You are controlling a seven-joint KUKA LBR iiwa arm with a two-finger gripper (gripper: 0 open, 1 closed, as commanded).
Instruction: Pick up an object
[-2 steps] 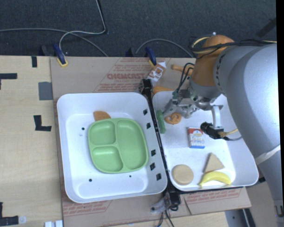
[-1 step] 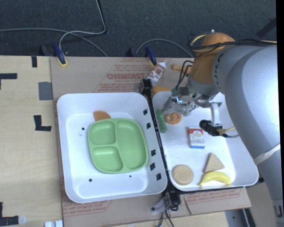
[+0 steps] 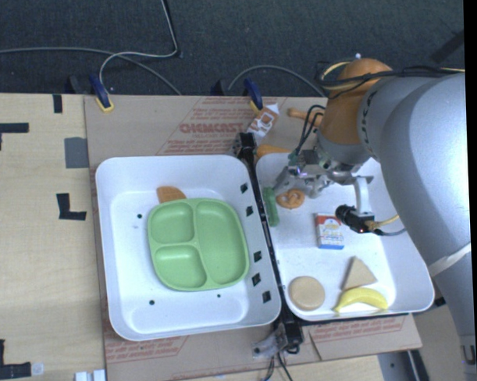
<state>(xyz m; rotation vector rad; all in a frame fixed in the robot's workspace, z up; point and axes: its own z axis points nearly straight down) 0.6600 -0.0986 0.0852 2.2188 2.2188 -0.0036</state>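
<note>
Gripper point(image 3: 294, 184) sits low over the far-left part of the right bin point(image 3: 397, 254), directly above a small orange-brown pretzel-like item point(image 3: 289, 198); jaws' state cannot be told, and nothing is visibly held. Same bin: small red-and-white box point(image 3: 329, 230) mid-bin, round tan biscuit point(image 3: 307, 292), tan wedge point(image 3: 357, 273) and banana point(image 3: 361, 300) along the near edge. Left bin point(image 3: 119, 245) holds a green divided plate point(image 3: 198, 243).

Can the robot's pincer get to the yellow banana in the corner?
Probably yes. The banana lies uncovered at the near edge of the right bin, beside a tan wedge, and the pincer hangs over that same bin.
</note>
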